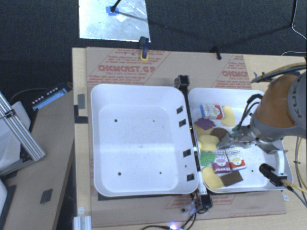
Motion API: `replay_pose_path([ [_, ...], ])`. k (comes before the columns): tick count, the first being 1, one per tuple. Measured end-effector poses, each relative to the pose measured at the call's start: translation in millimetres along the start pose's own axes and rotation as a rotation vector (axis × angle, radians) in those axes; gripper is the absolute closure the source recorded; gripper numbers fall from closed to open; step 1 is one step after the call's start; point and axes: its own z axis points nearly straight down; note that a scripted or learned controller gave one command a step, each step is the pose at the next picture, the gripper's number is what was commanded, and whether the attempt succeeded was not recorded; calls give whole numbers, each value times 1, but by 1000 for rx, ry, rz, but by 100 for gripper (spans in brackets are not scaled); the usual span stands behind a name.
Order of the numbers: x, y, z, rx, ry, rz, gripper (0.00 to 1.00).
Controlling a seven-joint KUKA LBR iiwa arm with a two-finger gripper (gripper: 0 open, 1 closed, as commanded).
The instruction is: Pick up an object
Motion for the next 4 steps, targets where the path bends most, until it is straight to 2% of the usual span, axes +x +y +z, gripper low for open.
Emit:
replay_pose_path([
  [1,52,-50,-5,3,5,-8,0],
  [2,49,-47,-16,-4,2,-6,100],
  [3,90,41,-112,-17,1,-15,100],
  [4,181,88,-106,-7,5,-17,100],
])
